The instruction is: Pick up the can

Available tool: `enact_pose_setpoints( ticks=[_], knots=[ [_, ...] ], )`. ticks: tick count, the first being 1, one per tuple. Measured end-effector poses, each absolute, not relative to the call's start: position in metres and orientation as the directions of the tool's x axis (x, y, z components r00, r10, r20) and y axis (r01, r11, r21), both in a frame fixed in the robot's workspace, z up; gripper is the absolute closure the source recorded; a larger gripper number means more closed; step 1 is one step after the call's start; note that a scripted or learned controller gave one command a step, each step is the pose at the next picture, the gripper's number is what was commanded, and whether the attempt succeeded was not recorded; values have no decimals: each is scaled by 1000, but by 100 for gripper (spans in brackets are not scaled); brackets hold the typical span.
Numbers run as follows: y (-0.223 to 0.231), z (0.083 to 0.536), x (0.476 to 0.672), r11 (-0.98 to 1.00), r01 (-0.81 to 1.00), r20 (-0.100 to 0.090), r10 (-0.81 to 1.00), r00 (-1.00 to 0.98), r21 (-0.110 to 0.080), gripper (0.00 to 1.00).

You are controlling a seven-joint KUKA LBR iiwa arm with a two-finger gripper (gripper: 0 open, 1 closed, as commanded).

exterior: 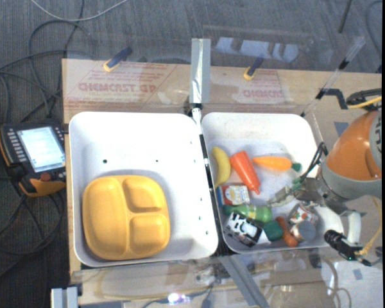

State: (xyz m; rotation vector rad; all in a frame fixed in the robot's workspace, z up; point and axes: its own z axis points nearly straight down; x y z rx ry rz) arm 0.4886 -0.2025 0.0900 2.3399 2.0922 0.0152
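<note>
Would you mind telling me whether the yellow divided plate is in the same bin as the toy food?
No. The yellow divided plate lies in the left bin; the banana and carrots lie in the right bin.

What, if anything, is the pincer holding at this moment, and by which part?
It cannot be told. The pincer is down among the crowded items at the right bin's near-right corner, close to the can, and its tips are too small and blurred to read.

Silver can (303,221) lying tilted (right bin, front corner).
</note>
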Motion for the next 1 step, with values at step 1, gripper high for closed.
enact_pose_setpoints(
  ticks=[1],
  knots=[
    [-209, 94, 561, 17, 1000, 2, 1000, -17, 0, 0]
  ],
)
